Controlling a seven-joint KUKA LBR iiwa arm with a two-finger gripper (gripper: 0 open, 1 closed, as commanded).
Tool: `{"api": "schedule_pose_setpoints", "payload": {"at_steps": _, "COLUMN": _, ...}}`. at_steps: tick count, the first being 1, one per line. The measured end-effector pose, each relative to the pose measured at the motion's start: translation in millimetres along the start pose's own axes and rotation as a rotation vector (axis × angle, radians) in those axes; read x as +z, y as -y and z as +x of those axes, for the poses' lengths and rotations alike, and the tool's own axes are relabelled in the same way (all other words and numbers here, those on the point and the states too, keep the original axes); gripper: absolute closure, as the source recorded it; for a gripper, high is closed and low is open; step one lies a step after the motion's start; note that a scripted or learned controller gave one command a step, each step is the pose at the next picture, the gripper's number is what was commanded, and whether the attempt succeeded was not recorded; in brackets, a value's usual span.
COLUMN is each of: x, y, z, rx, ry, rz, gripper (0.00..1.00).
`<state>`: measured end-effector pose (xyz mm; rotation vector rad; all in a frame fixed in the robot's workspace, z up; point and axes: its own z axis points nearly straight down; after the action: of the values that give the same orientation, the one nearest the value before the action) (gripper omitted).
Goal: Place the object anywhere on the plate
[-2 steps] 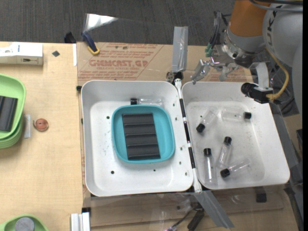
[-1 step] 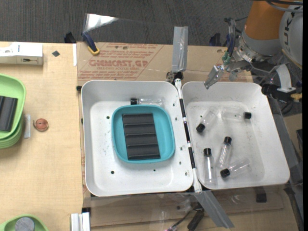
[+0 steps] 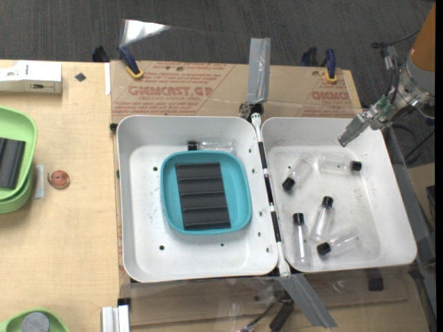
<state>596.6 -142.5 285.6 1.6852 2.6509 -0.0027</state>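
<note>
A teal square plate (image 3: 239, 206) lies in the left bin (image 3: 138, 241) with a black ribbed block (image 3: 202, 195) on it. Several clear vials with black caps lie loose in the right bin (image 3: 394, 227), among them one at the upper left (image 3: 295, 174), one near the back (image 3: 339, 163) and one at the front (image 3: 338, 243). Another clear vial (image 3: 208, 145) lies in the left bin just behind the plate. My gripper (image 3: 346, 138) hangs over the right bin's back right corner, above and apart from the vials, with nothing seen in it.
A cardboard sheet (image 3: 180, 88) held by clamps lies behind the bins. On the wooden bench at the left are a green tray (image 3: 24, 151), a white box (image 3: 31, 78) and a small orange disc (image 3: 59, 179). Cables hang at the far right.
</note>
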Motion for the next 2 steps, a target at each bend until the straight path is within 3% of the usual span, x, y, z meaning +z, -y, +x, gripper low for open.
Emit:
{"api": "schedule_pose_setpoints", "payload": {"at_steps": 1, "x": -46, "y": -24, "z": -56, "rx": 0.004, "ry": 0.001, "rz": -0.002, "gripper": 0.00}}
{"api": "schedule_pose_setpoints", "payload": {"at_steps": 2, "x": -146, "y": -23, "z": -100, "rx": -0.239, "ry": 0.004, "rz": -0.003, "gripper": 0.00}}
